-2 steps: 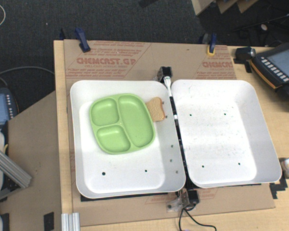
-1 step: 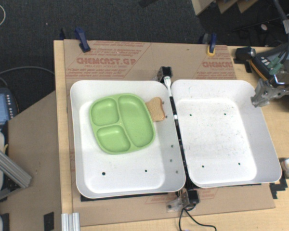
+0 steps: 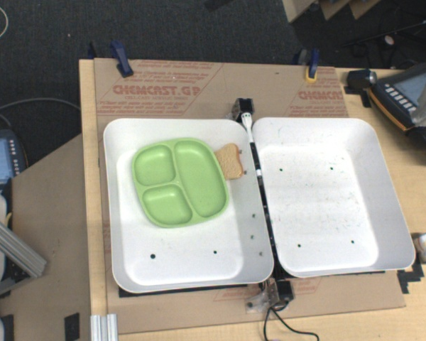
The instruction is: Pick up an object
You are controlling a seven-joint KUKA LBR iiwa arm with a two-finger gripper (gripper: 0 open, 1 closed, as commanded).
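Observation:
A light green divided plate (image 3: 179, 182) with three compartments lies in the left white bin (image 3: 184, 261), toward its upper half. A small tan, cracker-like piece (image 3: 231, 161) rests against the plate's right rim, close to the bin's right wall. The right white bin (image 3: 326, 197) holds only small dark specks.
Both bins sit on a brown cardboard sheet (image 3: 163, 84) held by blue and yellow clamps at the back. A black device (image 3: 405, 98) lies at the far right of the bench. Cables run below the bins' front edge.

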